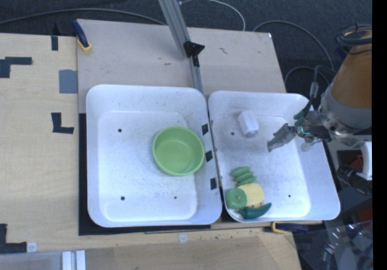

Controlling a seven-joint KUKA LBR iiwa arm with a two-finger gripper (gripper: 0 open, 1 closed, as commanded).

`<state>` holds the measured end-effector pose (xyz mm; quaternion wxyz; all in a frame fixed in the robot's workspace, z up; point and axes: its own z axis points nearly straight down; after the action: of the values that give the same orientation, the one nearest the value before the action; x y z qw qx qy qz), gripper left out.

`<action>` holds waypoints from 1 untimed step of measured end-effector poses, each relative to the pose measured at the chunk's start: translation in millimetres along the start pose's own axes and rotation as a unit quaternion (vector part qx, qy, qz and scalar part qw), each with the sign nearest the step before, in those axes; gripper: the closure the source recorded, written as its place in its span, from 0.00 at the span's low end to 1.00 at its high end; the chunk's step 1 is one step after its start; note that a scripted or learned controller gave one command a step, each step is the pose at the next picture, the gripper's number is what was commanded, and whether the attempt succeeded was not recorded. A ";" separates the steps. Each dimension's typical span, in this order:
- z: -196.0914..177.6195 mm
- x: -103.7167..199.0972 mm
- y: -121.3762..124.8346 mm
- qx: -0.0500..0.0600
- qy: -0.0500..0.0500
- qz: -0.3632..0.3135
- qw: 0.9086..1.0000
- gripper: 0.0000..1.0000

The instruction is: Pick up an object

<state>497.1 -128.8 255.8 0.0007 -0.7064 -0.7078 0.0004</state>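
Note:
The right bin [314,202] holds a small white cylinder [248,122] near its back. Toward its front left corner lie a green ridged piece [242,174] and a yellow and green toy [249,197]. My gripper [279,139] hangs over the right half of this bin, right of the white cylinder and apart from it. Nothing shows in its grasp. The arm, with its orange band [355,81], comes in from the right edge.
A green bowl [178,150] sits in the middle of the left bin [109,112]. A grey pole [172,9] slants up from the back of the bins. Cables [230,9] lie on the dark floor behind the bench.

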 end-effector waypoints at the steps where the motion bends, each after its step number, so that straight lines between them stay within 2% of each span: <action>1: 0.0 0.0 0.0 0.000 0.000 0.000 1.000 0.00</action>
<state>497.1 -128.8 255.8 0.0008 -0.7065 -0.7078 0.0004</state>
